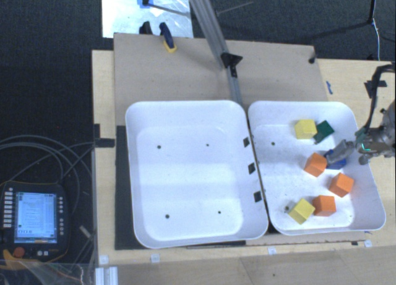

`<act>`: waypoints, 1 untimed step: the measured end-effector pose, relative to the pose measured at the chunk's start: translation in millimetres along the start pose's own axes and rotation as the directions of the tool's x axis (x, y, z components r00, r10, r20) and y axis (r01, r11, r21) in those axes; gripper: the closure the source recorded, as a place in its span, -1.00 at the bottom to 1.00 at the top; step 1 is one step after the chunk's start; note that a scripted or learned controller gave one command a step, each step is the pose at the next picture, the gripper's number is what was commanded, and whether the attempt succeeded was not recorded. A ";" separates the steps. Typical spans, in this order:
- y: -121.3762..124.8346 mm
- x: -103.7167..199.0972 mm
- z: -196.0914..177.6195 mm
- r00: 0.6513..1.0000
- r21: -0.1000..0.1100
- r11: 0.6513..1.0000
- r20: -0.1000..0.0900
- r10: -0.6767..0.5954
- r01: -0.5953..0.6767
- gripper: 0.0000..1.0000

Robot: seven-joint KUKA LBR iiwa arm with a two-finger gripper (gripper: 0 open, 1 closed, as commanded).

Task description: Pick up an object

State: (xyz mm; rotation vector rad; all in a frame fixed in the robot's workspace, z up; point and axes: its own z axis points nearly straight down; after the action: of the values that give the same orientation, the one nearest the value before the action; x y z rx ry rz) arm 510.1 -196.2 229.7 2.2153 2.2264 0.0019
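1. Gripper [346, 148] reaches in from the right edge of the frame, low over the right bin [365, 216], its tip pointing left toward the middle of that bin. Whether it is clenched or released I cannot tell — the tip is small and blurred against what lies under it.

2. Nothing shows as lifted; all blocks appear to rest on the bin floor, so I judge the pick not yet done. Closing on a block and raising it clear are both left.

3. Closest to the tip is an orange block [315, 164], just to its lower left, touching or nearly so. A small blue object [336, 162] lies right below the tip, partly hidden, so its shape is unclear.

4. Other candidates in the right bin — 6 blocks in all:
   - a yellow block [305, 128] and a dark green block [323, 131], side by side, up and left of the tip;
   - an orange block [341, 184] below the tip;
   - an orange block [324, 205] and a yellow block [302, 210], touching, near the bin's lower rim.

5. Left bin [133, 154] sits well apart from the arm and plays no part now.
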 end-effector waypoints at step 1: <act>0.0 -0.1 -0.1 1.000 0.000 1.000 0.000 0.001 -0.001 -1.00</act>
State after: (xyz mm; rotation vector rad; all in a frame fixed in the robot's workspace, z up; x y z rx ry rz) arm 510.2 -196.3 229.8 2.2164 2.2247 0.0022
